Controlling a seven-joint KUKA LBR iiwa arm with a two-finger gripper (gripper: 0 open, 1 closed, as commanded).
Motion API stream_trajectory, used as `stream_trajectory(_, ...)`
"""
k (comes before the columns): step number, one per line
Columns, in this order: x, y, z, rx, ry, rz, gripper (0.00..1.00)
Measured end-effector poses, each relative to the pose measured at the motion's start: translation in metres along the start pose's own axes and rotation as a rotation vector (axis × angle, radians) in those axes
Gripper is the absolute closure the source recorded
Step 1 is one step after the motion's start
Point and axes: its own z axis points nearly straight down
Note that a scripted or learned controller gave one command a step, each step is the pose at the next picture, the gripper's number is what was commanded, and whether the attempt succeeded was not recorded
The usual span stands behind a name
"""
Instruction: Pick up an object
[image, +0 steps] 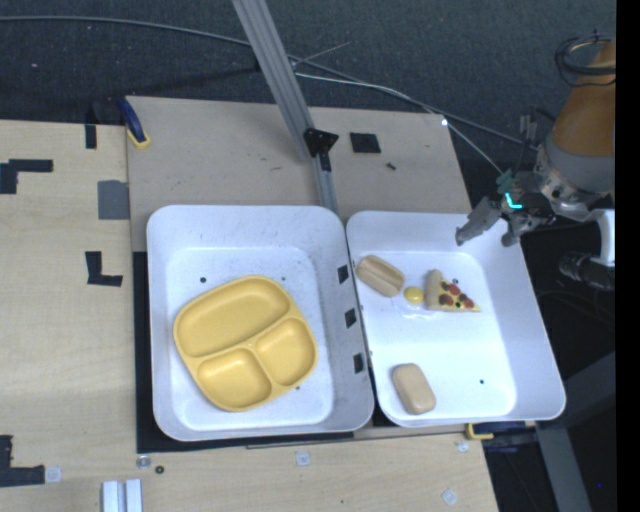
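Observation:
The right bin (500, 330) holds a tan bread roll (380, 275), a small yellow ball (413, 295), a toy pizza slice (447, 293) and a tan oblong block (412, 388) near the front. My gripper (492, 226) hangs over the bin's far right corner, well above and behind the pizza slice. Its two dark fingers (473, 228) stand spread apart with nothing between them.
The left bin (165, 300) holds a yellow three-compartment tray (246, 342). A grey metal post (290, 90) rises behind the bins, with cables running across the back. The bench edge drops off to the right of the right bin.

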Motion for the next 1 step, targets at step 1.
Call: stream_trajectory(1, 0.0000, 0.0010, -0.0022, -0.004, -0.001, -0.001, 0.00)
